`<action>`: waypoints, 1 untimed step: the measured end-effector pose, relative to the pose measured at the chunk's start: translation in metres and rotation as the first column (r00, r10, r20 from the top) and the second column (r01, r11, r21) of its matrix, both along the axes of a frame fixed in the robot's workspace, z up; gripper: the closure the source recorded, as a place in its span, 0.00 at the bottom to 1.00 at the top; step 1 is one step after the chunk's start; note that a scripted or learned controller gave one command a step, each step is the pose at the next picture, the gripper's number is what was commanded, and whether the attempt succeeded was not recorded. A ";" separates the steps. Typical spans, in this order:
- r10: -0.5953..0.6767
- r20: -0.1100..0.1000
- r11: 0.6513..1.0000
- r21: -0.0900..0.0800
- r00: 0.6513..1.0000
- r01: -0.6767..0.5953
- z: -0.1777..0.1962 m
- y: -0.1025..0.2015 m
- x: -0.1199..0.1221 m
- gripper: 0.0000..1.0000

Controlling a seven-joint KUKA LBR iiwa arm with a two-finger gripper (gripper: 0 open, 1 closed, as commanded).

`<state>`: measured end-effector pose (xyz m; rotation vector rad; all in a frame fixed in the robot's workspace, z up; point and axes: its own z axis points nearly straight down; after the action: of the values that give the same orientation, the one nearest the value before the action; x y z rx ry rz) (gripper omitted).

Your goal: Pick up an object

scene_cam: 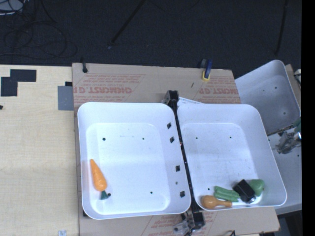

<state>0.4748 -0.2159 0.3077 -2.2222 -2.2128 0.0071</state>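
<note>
Cardboard covers the surface (123, 85) under two white bins. Left bin (125, 113) has an orange carrot (97, 175) near its front-left corner. Right bin (221, 114) holds a green piece (226, 193), a black block (244, 190) and a yellow-orange pear-ish thing (214, 202) — bunched at its front edge. Claw (289, 140) sits at the far right, possibly empty — can't tell how open.

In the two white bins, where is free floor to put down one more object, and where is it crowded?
Left bin: bare everywhere right of the carrot by its left wall. Right bin: bare across the far and middle floor. Its near right corner is crowded: orange gourd, green pod, black block.
</note>
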 end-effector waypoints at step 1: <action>0.008 0.000 1.000 0.003 1.000 -0.008 -0.058 0.038 0.039 1.00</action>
<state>0.5143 -0.1782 0.2501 -2.2115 -2.2202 0.0038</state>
